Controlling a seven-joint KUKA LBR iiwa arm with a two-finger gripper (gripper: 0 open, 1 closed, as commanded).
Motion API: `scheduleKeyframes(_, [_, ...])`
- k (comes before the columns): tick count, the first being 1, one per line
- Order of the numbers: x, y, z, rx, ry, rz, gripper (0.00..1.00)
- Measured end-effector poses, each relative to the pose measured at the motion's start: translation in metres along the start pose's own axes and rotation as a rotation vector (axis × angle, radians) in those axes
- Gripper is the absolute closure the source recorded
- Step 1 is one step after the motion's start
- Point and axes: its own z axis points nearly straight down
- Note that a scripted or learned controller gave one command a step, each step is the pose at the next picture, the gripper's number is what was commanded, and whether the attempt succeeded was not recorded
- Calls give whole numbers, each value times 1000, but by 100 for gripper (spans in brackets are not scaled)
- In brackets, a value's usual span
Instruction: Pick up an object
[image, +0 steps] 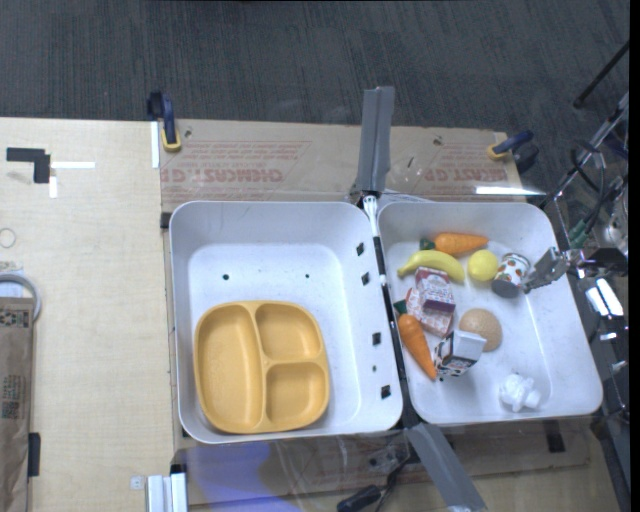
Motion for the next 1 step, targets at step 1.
scheduleKeyframes(1, [12, -19, 18, -1, 0, 15, 0])
